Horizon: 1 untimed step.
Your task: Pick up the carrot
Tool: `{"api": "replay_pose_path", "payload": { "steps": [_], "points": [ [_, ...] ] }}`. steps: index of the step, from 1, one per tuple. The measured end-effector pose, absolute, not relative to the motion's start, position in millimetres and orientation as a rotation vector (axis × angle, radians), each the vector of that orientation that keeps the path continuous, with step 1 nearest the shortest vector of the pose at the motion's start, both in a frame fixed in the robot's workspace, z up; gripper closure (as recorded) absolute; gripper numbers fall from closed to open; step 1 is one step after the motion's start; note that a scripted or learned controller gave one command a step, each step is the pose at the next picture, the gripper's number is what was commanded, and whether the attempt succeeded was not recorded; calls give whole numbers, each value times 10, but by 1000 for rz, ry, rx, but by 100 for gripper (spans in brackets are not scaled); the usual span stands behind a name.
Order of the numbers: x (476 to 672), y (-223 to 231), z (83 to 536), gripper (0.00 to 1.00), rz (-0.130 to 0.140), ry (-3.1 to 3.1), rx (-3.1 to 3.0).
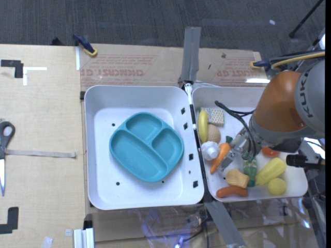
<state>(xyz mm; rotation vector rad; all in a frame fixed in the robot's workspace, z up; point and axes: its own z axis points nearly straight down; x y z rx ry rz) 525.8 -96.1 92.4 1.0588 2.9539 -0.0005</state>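
A blue plate (147, 146) sits in the left bin (93, 154). In the right bin (297, 187), the carrot (220, 157) lies tilted beside a banana (202, 126). The gripper (239, 148) hangs just right of the carrot, seemingly touching it; its state is unclear.

The gripper (234, 153) is low in the right bin (295, 187), just beside the orange carrot (221, 156), and a blue plate (147, 146) lies in the left bin (93, 154).

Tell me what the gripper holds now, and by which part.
It cannot be told: the gripper is beside the carrot's upper end, but no hold shows.
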Motion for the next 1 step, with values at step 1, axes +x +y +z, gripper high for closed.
{"api": "replay_pose_path", "payload": {
  "steps": [1],
  "points": [
    [5780,-955,924,0,-2,2799,1423]
  ]
}}
